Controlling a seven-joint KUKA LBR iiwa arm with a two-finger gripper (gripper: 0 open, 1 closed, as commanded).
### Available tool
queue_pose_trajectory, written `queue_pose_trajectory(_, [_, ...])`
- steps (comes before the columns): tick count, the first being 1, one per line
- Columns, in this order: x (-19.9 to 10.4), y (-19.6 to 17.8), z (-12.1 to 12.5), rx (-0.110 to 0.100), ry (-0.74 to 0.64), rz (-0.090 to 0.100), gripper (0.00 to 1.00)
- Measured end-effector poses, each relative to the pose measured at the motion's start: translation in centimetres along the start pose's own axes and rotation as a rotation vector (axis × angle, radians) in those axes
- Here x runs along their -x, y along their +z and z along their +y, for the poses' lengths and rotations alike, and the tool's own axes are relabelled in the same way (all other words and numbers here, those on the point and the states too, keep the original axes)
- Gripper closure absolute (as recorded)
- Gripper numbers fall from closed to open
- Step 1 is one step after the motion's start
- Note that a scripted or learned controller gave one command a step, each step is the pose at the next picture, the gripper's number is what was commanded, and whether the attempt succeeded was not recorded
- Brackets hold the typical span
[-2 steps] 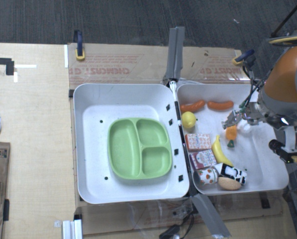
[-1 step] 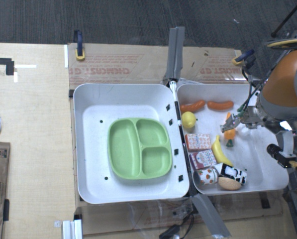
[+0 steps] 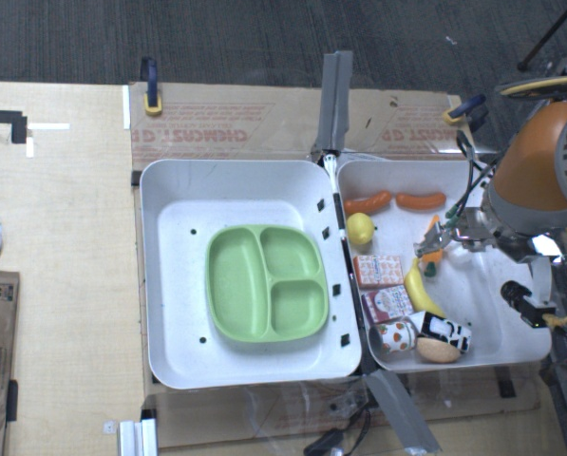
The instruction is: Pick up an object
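The pale wooden counter (image 3: 55,207) carries two shallow white plastic bins side by side. The left bin (image 3: 160,283) holds a light green three-compartment plastic tray (image 3: 267,283), lying flat near its middle.

The right bin (image 3: 492,335) holds the loose objects, grouped toward its left half:
- two orange-red toy sausages at the far end — one (image 3: 368,202) to the left and tilted, the other (image 3: 422,199) just right of it;
- a small yellow toy lemon (image 3: 360,228) just near of the left sausage, close to the bin's left wall;
- a red-and-white printed carton (image 3: 379,271), and a second pink-and-white printed packet (image 3: 388,303) touching its near side;
- a yellow toy banana (image 3: 420,293) just right of the cartons, running near-to-far;
- a white-and-red patterned small cup or can (image 3: 395,336) at the near-left corner;
- a tan bread-like oval piece (image 3: 438,351) against the near wall, with a black-and-white small container (image 3: 445,330) touching its far side.

The grey arm with the orange band (image 3: 535,160) reaches in from the right. Its claw (image 3: 431,247) sits low over the right bin, just above the far tip of the banana. An orange and a green patch show at the claw's tip — whether these are part of the claw or a separate item cannot be told. Whether the claw is spread or closed cannot be told.
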State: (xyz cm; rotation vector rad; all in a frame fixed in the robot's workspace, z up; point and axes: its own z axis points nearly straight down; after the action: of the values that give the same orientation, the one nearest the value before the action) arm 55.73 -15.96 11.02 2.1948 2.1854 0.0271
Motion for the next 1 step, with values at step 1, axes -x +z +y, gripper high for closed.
queue_pose_trajectory(1, [0.15, -0.92, 0.0, -0.003, 0.005, 0.0, 1.0])
